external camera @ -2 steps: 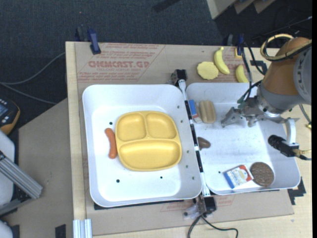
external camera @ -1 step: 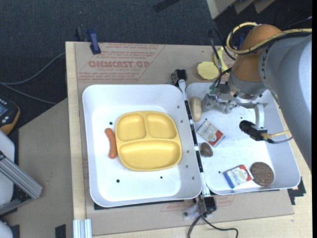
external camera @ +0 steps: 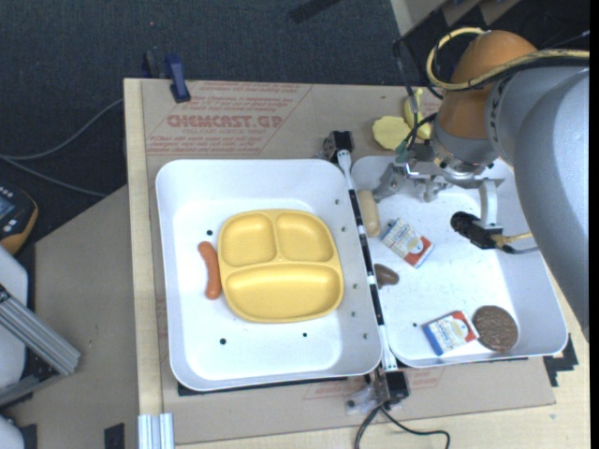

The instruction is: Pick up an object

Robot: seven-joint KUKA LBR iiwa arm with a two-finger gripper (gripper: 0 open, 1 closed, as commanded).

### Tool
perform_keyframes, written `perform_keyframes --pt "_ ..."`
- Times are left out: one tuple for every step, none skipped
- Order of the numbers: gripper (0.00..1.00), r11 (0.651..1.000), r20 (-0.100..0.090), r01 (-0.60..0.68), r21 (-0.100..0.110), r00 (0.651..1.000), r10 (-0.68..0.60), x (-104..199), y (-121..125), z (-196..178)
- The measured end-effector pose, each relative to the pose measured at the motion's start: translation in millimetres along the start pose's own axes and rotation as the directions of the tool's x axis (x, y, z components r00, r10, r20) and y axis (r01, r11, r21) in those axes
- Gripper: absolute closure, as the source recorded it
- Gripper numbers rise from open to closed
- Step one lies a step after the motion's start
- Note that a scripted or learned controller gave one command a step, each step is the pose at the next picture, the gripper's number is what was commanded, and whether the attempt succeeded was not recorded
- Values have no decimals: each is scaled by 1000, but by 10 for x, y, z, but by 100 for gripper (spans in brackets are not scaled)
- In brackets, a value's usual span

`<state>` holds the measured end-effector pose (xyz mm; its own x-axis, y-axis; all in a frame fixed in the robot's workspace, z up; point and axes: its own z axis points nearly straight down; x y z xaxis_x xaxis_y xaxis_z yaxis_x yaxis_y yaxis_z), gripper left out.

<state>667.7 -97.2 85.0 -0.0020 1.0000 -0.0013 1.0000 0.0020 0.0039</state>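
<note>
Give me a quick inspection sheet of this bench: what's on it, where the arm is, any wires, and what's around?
Surface: bench with printed board, bearing left bin and right bin.
Job's things: yellow divided plate and orange sausage beside it in the left bin; two small packets, brown round disc, small brown piece in the right bin.
Clutter: yellow lump behind the right bin; blue clip at the bench edge.
Gripper: gripper over the right bin's far end; fingers unclear.
Cables: yellow loop on the arm; black lead at front.
Surroundings: dark carpet.
</note>
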Motion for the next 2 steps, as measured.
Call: perform_keyframes --pt "0 1000 0 0 2 1000 0 -14 -10 0" --pt "0 1000 0 -1 4 1000 1 38 -11 -1"
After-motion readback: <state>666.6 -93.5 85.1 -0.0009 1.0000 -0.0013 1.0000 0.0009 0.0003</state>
